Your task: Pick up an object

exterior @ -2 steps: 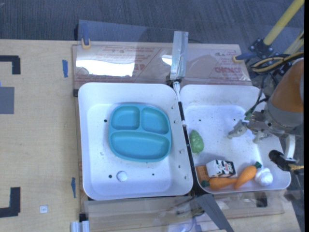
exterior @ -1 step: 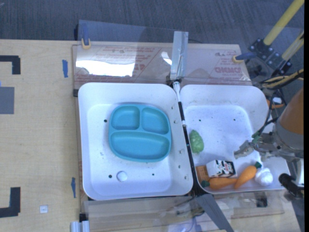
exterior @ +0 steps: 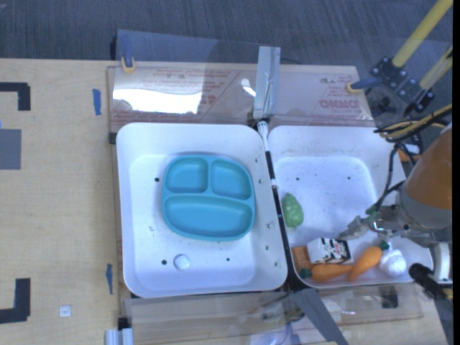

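In the right bin, carrot lies just below the gripper (grip state unclear).

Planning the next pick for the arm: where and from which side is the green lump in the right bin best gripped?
Probably across the green lump's narrow middle, coming straight down from above. It lies alone on the right bin's floor near the divider, longer up-down in the view than wide, so closing across its width seems easiest. The end effector hangs nearby.

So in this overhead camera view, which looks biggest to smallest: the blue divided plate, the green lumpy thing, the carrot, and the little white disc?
1. Blue divided plate, largest by far.
2. Carrot and green lumpy thing: look similar, too close to rank.
3. Little white disc, smallest.
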{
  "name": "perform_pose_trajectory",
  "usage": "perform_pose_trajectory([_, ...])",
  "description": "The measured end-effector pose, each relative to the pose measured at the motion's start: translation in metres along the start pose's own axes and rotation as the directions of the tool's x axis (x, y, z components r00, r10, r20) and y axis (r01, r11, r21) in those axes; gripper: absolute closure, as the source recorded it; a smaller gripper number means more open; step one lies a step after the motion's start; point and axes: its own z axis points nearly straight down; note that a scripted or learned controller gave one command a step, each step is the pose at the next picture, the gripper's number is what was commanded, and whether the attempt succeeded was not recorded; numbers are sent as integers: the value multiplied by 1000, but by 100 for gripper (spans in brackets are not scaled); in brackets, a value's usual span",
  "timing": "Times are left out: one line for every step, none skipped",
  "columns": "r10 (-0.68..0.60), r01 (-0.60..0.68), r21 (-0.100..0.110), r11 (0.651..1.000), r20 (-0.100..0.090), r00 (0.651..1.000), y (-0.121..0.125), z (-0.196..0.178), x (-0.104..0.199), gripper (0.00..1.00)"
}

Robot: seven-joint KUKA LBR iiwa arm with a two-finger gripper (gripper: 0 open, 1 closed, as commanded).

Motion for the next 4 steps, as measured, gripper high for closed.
perform_pose_trajectory([21, -21, -6, 1000, -2, 1000, -2, -1, 72, 0])
perform_pose_trajectory([26, -25, -12, 1000, 1, 1000, -1, -12, 70, 100])
perform_pose_trajectory([26, -26, -10, 1000, 1, 1000, -1, -11, 70, 0])
perform_pose_trajectory([27, -27, -12, 1000, 1, 1000, -1, -21, 70, 100])
